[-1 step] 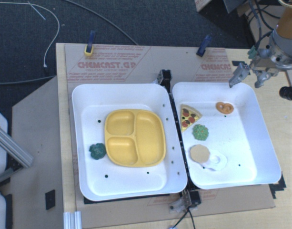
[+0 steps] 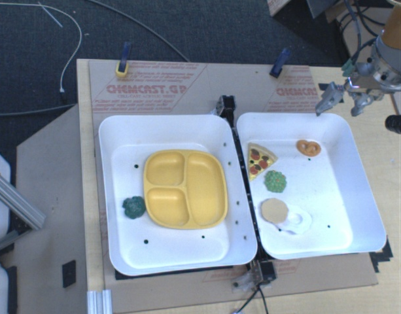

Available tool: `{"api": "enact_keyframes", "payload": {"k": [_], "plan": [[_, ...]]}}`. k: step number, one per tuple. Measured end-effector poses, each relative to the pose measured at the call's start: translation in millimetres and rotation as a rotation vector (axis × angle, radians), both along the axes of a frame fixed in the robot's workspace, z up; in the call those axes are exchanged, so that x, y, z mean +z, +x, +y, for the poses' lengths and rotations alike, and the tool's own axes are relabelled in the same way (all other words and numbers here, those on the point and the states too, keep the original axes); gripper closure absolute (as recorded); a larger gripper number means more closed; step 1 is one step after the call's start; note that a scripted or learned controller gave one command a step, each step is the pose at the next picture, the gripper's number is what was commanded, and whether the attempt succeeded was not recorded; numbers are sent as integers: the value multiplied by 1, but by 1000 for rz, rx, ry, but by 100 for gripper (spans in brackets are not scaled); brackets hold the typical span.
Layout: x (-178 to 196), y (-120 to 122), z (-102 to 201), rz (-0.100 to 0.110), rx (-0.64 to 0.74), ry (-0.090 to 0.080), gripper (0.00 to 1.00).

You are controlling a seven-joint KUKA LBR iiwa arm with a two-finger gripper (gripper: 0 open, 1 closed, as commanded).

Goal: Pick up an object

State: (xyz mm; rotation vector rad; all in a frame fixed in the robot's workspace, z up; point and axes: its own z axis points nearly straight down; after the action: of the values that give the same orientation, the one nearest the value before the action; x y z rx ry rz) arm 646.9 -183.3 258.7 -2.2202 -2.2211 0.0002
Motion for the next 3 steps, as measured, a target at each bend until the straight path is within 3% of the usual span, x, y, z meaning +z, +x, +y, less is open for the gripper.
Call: {"api": "enact_keyframes", "payload": {"k": [3], "plan": [[-124, -1, 7, 4, 1, 1, 0]]}}
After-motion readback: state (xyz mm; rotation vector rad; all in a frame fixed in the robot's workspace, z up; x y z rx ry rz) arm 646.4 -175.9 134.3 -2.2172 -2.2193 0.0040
